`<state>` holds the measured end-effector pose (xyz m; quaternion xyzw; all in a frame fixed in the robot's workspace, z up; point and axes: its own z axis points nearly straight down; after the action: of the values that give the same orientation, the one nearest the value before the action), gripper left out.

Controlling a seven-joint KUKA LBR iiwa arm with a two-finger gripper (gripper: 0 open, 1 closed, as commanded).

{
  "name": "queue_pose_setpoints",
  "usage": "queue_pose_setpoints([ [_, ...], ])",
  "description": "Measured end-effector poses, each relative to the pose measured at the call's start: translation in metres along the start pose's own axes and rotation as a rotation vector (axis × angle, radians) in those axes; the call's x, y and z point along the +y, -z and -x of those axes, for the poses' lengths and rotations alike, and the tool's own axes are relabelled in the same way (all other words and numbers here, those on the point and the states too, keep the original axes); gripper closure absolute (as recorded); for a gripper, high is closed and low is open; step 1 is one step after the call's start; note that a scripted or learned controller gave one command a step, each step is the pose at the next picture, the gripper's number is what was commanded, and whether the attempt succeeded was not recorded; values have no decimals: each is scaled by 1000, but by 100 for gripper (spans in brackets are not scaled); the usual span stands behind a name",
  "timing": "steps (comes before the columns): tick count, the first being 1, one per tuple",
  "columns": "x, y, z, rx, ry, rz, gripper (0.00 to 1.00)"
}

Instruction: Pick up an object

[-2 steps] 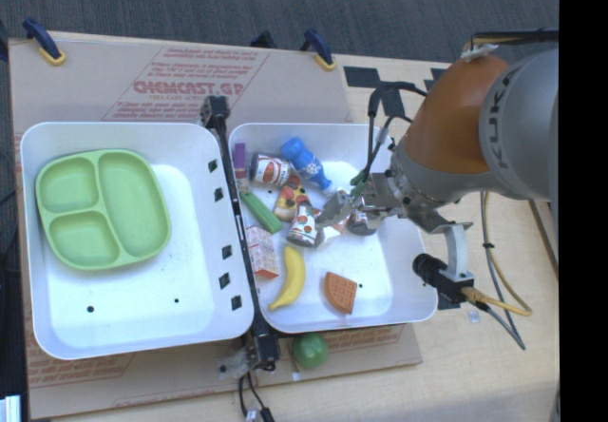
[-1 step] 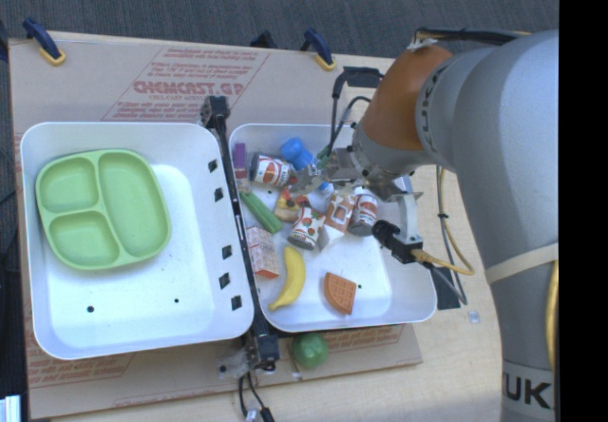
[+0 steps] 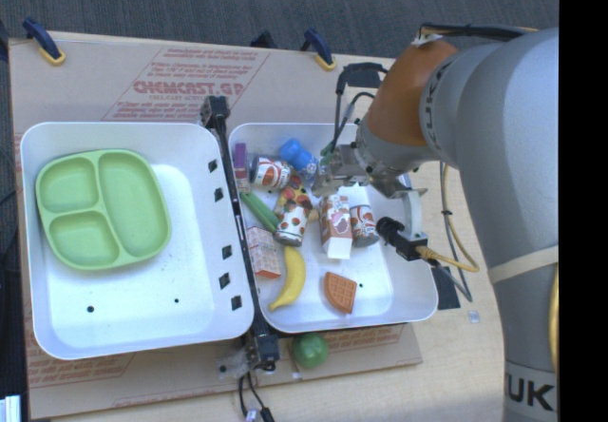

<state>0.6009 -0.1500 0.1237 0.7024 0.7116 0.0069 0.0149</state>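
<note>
While the grey arm with its orange band (image 3: 418, 97) reaches in from three o'clock, sits low over the upper middle of the right-hand shallow white bin (image 3: 408, 297), the two-finger gripper (image 3: 334, 184) buried among the toys; cannot tell whether spread or closed, nor whether anything is caught. Probably placed there because the pile is densest at that spot, giving a grab the best odds.

Just at six o'clock of the gripper: two small printed cans (image 3: 347, 220) standing side by side, touching, a third printed can (image 3: 293, 225) at eight o'clock and a fourth (image 3: 271, 173) at nine. At ten o'clock, one blue plastic block (image 3: 294, 154). Further out toward seven: one green pod-shaped toy (image 3: 258, 209), one yellow toy banana (image 3: 290, 279), one pink-and-white packet (image 3: 264, 254). At six, near the bin's lower wall, one orange waffle-like square (image 3: 339, 291). Outside the bin, beyond its lower rim, one green ball (image 3: 309, 350).

Far off at nine o'clock, the left white bin (image 3: 123, 316), bearing one pale green three-compartment plastic plate (image 3: 103, 209).
</note>
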Motion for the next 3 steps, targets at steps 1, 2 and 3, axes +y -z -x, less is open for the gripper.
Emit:
queue_pose_setpoints([
  [1,-89,144,63,10,-9,-30,100],
  [2,9,87,61,12,-7,-34,100],
  [3,56,152,20,11,-7,-29,100],
])
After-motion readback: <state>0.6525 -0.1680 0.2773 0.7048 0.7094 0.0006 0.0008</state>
